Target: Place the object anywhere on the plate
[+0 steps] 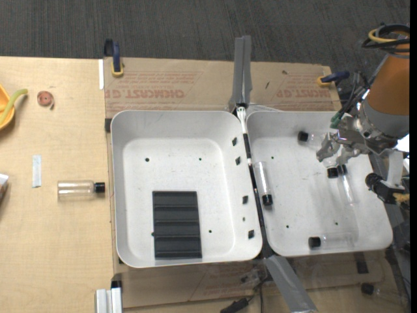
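From the camera view, the gripper (335, 150) hangs over the right bin (287, 240), close above a clear bottle with a black cap (343, 181); I judge the pick is in hand. Whether it has closed on anything cannot be told. Next, a firm grasp, then a carry left to the black ribbed plate (176, 225) in the left bin (130, 175). The right bin holds four clear bottles, a fifth (80, 188) lies on the bench.

Grey arm (384, 106), orange band, metal hand (333, 150), black-yellow cables on top.
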You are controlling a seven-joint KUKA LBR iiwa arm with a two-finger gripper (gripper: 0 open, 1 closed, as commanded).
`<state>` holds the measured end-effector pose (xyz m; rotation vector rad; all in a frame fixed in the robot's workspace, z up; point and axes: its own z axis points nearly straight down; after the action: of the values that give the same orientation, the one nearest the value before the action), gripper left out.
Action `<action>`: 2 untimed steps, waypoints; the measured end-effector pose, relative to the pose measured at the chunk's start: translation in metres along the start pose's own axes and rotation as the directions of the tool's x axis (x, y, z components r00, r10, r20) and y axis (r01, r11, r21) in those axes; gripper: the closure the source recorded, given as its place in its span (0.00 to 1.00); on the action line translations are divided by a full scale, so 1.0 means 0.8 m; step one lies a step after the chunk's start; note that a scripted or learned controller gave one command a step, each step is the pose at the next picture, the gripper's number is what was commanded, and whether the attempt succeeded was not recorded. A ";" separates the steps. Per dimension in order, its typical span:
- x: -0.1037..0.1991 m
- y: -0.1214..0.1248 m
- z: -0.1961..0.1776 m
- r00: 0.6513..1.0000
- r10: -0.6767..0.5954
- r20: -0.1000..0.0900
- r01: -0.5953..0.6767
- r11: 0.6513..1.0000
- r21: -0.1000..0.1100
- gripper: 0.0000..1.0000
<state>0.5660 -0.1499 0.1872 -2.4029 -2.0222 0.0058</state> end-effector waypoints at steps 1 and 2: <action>0.000 0.000 0.000 1.000 0.000 0.000 0.000 1.000 0.000 0.00; -0.011 0.067 -0.041 0.999 -0.050 0.000 0.050 0.999 -0.002 0.00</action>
<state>0.6178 -0.1674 0.2202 -2.3526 -2.0822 0.0035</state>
